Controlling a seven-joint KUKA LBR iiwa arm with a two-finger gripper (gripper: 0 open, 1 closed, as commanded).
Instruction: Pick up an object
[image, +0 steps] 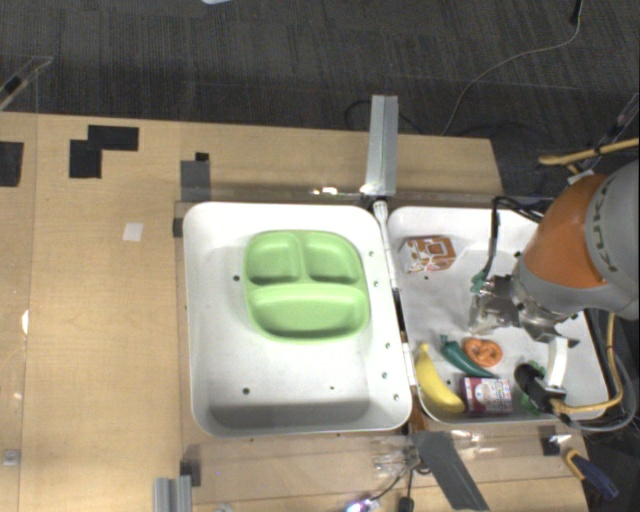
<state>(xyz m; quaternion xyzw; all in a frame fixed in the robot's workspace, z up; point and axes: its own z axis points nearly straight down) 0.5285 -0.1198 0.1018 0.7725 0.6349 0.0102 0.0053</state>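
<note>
Two bins (205, 300) (white), one tray (305, 283), one banana (436, 378).

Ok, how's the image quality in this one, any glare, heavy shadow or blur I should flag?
Camera view: lighting is even and soft; the left bin shows a mild bright sheen along its upper rim and a grey shadow near its lower wall. The green tray is sharp. The arm casts a light shadow into the right bin; the gripper looks slightly soft, small items beside it stay readable.

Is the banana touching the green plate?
Apart. The camera view shows the banana in the right bin and the green plate in the left bin.
</note>
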